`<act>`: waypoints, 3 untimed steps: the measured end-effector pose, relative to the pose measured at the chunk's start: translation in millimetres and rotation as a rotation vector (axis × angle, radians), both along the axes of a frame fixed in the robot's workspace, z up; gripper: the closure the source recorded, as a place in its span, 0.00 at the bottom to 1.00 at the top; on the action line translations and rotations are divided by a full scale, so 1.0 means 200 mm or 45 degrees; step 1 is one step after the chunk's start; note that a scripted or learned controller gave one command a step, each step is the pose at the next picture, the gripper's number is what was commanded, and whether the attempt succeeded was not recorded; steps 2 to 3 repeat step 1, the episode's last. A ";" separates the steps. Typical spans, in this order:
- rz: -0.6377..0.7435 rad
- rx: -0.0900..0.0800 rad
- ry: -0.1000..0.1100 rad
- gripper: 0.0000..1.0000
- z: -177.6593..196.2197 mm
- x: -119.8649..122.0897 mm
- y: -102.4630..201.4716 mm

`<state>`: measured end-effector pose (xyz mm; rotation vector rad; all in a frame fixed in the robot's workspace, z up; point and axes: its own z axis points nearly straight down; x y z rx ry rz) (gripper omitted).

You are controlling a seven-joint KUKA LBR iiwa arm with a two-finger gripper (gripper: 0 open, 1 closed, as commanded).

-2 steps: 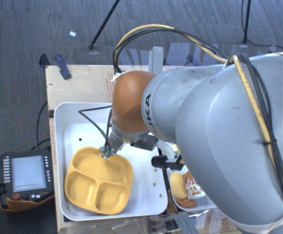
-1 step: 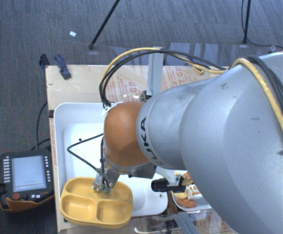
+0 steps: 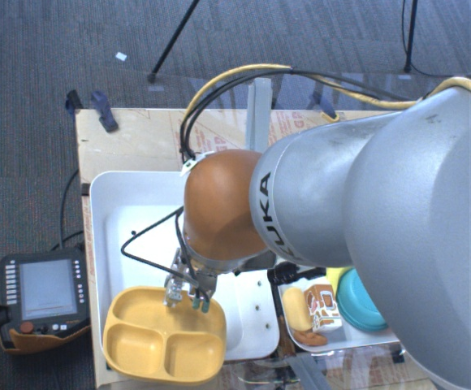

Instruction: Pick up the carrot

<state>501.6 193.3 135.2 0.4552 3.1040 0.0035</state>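
I can't be sure of the carrot; I take it for the orange sliver low in the right bin, under the carton. Probably light, stiff and smooth, so I'd grip across its thickest part. My hand hangs open and empty over the yellow tray.

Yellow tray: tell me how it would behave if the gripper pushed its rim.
The yellow tray looks like thin moulded plastic, so probably light and stiff. It would likely slide on the smooth white bin. Its shallow, wide shape makes tipping unlikely. The gripper hovers at its rim.

The wooden bench bears two white bins side by side.
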 end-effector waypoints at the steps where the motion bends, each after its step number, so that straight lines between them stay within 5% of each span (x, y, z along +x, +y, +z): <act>1: -0.009 0.002 -0.004 1.00 0.05 0.01 0.00; 3: -0.009 0.002 -0.004 1.00 0.05 0.01 0.00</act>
